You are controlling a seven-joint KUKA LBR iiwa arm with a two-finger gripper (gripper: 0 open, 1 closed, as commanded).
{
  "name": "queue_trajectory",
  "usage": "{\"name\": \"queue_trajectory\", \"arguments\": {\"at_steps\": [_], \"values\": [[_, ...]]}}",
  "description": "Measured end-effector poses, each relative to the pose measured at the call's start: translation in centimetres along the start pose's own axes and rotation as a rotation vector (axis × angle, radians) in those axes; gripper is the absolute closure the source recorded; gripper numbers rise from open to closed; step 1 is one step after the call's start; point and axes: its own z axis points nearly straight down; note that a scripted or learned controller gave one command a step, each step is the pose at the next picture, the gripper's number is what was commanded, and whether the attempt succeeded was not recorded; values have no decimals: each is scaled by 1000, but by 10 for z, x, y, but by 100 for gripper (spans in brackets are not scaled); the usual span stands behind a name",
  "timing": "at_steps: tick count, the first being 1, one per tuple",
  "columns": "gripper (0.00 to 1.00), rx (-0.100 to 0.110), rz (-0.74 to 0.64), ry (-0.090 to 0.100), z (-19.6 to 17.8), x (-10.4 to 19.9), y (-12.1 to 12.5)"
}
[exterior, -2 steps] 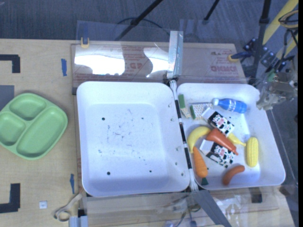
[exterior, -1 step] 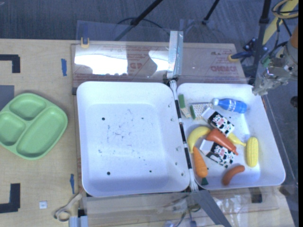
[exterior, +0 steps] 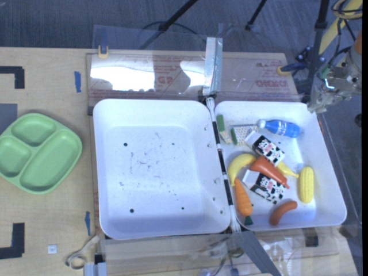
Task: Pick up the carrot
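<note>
Right bin: carrot, orange with a green stub at its lower end, lying lengthwise at about 7 o'clock in the bin, close along the left wall, free of the gripper. Just above it, toward 12 o'clock, a yellow banana. Touching the banana toward 3 o'clock, an orange-red piece, slanted across two cow-patterned cartons. At 1 o'clock in the bin, a blue bottle on its side. At 3 o'clock, a corn cob, standing lengthwise; at 5 o'clock, a brown sausage. Left bin: white, speckled floor. At 9 o'clock on the bench, well apart from both bins, a green divided plate. Gripper: at 2 o'clock, above the right bin's far corner, well apart from the carrot; wide or narrow, cannot tell.
</note>
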Motion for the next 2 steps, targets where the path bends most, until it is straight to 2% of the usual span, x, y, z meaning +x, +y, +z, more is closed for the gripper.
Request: {"name": "queue_trajectory", "arguments": {"at_steps": [1, 2], "values": [[100, -3, -4, -3, -10, 1, 2], [100, -1, -254, 3, -60, 43, 26]]}}
